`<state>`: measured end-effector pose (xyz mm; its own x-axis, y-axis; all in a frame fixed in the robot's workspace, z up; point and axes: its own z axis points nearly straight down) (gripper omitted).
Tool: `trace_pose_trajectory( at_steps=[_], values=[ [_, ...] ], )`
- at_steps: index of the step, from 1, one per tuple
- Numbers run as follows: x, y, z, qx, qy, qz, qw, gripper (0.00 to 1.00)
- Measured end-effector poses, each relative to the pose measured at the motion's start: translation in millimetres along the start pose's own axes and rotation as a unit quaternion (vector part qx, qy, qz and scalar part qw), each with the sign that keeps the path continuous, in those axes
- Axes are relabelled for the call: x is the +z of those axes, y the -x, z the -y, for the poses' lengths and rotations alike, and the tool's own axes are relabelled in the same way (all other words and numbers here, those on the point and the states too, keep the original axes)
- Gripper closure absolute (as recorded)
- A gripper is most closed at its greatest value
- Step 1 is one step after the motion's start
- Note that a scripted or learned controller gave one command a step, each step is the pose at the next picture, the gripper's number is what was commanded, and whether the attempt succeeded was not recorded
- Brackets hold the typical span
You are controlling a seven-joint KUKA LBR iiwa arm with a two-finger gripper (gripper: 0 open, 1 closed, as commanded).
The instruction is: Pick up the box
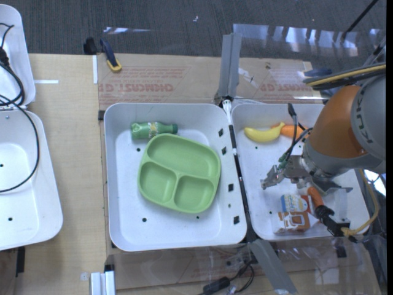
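Currently, the grey two-finger gripper (271, 180) is hovering, spread open and grasping nothing, just beside the small white-and-orange printed box (293, 212); its label text is lying illegible.

Dark grey carpet (153, 11) beyond a pale wooden bench (80, 165) under printed cardboard sheeting (166, 82).

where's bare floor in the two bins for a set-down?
Left bin: a bare strip along the near wall below the green divided plate, plus the left edge beside it. The green bottle takes the far corner. Right bin: bare patch between the banana and the box, by the left wall. Crowded at right under the gripper.
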<state>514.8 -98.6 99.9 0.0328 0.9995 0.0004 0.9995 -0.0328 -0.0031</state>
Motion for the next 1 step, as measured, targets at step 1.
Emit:
trace_pose_trajectory(
  at_steps=[1],
  values=[
    [-91.7, -14.1, -58.7, 0.031, 0.001, 0.001, 0.9995, 0.0]
  ],
)
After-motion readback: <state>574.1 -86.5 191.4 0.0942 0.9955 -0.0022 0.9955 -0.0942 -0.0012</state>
